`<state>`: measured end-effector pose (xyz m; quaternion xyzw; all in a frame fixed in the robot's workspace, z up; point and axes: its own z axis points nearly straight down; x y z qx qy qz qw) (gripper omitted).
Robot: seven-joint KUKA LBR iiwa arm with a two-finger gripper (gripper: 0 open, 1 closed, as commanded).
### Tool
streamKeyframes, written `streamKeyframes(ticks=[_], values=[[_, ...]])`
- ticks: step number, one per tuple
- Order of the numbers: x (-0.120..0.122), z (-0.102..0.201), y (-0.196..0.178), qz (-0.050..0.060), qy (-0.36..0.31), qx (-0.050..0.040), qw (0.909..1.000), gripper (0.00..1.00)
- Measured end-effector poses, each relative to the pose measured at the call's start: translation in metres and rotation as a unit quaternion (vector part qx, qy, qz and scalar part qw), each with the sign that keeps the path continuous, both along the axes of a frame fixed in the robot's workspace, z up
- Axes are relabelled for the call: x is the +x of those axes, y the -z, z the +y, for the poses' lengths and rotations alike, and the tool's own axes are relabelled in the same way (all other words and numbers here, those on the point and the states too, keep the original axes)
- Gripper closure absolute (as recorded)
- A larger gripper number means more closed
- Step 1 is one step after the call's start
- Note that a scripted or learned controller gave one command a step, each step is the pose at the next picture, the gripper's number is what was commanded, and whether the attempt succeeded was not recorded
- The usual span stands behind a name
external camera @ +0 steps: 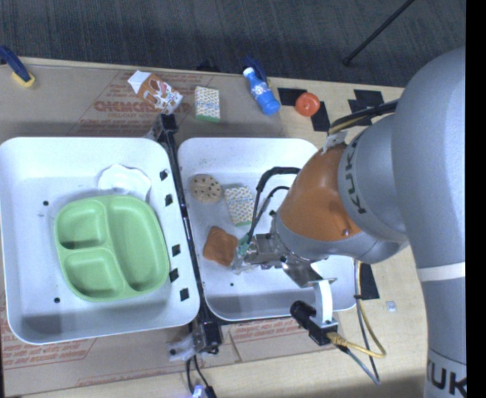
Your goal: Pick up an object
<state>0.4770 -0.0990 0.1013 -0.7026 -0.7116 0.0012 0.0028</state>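
A: Where's the hand?
B: Lower centre, in the right bin, touching the brown piece (grip hidden, cannot tell).
A: Room?
B: Open floor near the bin's bottom edge; 2 items sit above.

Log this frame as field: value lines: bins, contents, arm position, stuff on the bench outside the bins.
left bin: green divided tray, small white item at the tray's far edge
right bin: round cookie, patterned packet, orange-brown piece
arm: reaching in from the right, over the right bin
gripper: low, right beside the orange-brown piece; grasp not discernible
bench beyond bins: snack wrapper, small green-white box, blue bottle, orange ball
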Motion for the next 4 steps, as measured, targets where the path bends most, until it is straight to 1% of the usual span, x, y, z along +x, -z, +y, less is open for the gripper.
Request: streamKeyframes(ticks=[1,2,3,4], values=[[0.001,-0.023,-0.132,-0.004,0.003,-0.0017,1.0000,1.00],[0.017,-0.053,-0.128,-0.003,0.004,-0.0011,1.0000,1.00],[-0.001,-0.031,-0.124,-0.001,0.003,-0.0008,1.0000,1.00],[-0.001,-0.069,-0.117,-0.002,0.004,-0.0013,1.0000,1.00]])
